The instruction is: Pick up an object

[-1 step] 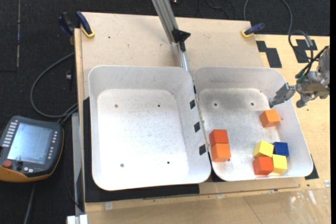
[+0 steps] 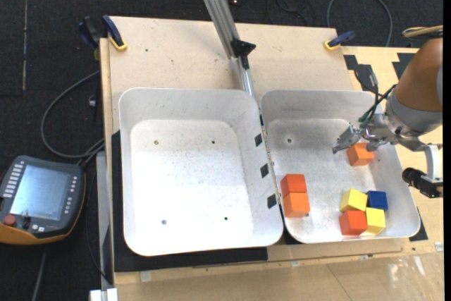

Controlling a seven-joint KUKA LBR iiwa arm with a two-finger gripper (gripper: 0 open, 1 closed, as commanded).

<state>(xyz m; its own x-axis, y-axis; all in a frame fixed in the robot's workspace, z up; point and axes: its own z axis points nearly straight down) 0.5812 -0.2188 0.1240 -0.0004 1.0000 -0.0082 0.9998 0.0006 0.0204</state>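
Orange block (image 2: 361,154): small, matte cube at the right bin's (image 2: 310,106) 2 o'clock; you see it beneath the gripper (image 2: 354,139), grip state you cannot tell.

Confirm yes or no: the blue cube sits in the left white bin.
No. The small blue cube lies in the right white bin, tight against the yellow cubes near that bin's front right corner.
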